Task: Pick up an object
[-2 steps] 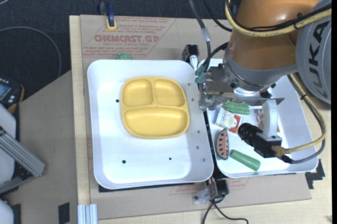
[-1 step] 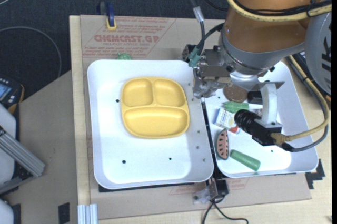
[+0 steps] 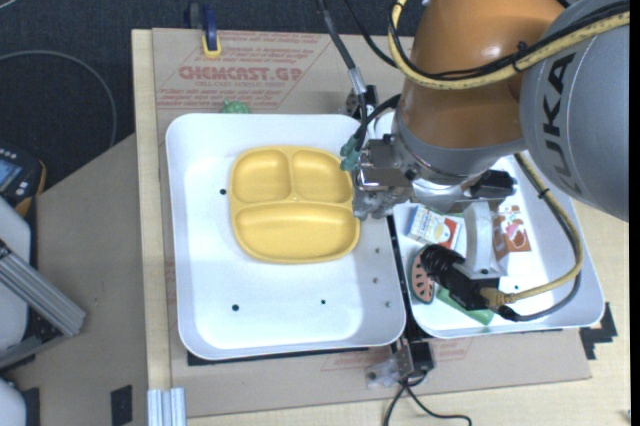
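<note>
Watch the yellow divided plate (image 3: pixel 295 204). It is the candidate nearest the tool (image 3: pixel 368 179), and it lies flat in the left bin (image 3: pixel 200 294), so a grasp from above will likely meet only its shallow rim and slip off.

The tool sits just beside the plate's right edge, over the wall where the left bin meets the right bin (image 3: pixel 590 299). If it descends there, you risk it striking that wall, or nudging the plate sideways rather than gripping it. The arm's bulk covers much of what lies to the right of the plate, so you cannot judge clearance on that side.

You cannot tell whether the tool is released or clenched, because the wrist hides its tip. Nothing visible sits in its grasp, and whether it touches the plate's rim is unclear.

Further right of the plate, a red and white packet (image 3: pixel 440 229) lies in the right bin, partly under the arm. It looks thin and flat, so it may also be hard to lift.
</note>
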Robot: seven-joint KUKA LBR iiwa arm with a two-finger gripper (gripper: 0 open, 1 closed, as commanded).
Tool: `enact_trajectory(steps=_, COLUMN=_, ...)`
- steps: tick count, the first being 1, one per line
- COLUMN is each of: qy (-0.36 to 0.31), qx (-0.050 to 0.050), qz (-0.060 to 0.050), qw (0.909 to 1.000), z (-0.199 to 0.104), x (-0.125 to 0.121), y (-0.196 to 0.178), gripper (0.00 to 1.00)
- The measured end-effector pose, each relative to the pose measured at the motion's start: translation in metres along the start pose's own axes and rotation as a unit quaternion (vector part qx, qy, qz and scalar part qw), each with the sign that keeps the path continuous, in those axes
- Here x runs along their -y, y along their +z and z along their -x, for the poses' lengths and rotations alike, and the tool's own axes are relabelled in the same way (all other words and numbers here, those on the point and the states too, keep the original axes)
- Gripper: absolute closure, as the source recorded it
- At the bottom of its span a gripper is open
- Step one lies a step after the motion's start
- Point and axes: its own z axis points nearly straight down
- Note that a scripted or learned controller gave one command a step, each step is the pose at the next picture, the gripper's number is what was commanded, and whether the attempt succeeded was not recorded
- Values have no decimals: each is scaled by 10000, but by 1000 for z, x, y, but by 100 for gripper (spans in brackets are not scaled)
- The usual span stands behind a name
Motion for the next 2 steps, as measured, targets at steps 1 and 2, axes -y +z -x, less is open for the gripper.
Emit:
enact_trajectory(steps=1, qy=-5, qx=-11, qz=40, qw=10000, z=0, x=-1, y=-4, gripper=0)
enact_trajectory(steps=2, qy=-8, qx=-13, qz=51, qw=10000, z=-1, x=-1, y=-14, gripper=100)
